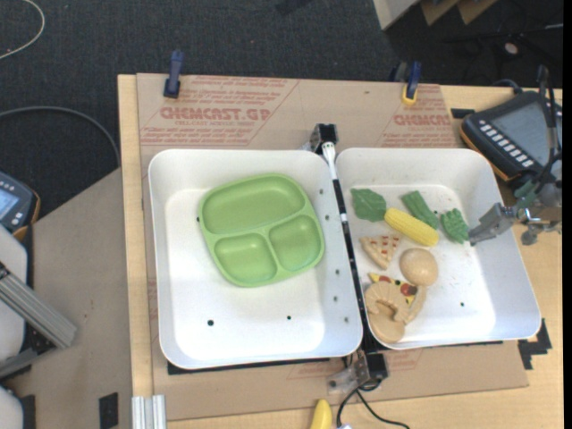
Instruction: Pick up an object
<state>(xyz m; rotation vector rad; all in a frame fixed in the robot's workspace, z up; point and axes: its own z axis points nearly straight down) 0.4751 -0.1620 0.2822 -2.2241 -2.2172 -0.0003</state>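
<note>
brown board (214, 105) under both bins reads "chemcast gp" in red, twice. left bin (170, 266) holds a green divided plate (261, 229). right bin (509, 284): toy corn (411, 227), green pieces, pizza slices, a bun. gripper (492, 224) at right bin's right rim, just beside a green piece (454, 225); grip state unclear.

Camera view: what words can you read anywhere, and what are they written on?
"CHEMCAST G.P", red print on the brown board behind the left bin.
"CHEMCAST", partly cut off, red on the same board behind the right bin.
Smaller red lines around both: too blurred to read.
Buttons on the handheld pendant: too small to read.
</note>
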